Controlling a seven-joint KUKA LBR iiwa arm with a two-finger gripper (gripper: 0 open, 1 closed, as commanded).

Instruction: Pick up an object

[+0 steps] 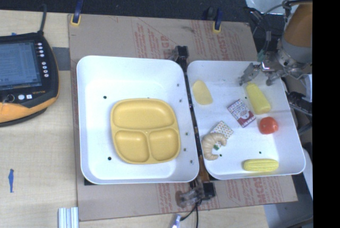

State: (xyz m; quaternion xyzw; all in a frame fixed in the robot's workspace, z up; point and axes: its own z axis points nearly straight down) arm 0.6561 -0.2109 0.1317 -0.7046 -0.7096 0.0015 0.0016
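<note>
Gripper (259, 74) hangs at the right bin's (297, 160) far edge, jaws apart, nothing between them. Yellow block (257, 98) lies just below on the bin floor, tomato (268, 125) near it. Pick not yet made; descent, closing and lift remain.

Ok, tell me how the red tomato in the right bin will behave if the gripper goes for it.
The tomato looks round and glossy, so it may slip from a pinch. It lies free on the bin's flat floor, so a nudge would probably roll it. The gripper is above the yellow block, apart from it.
</note>
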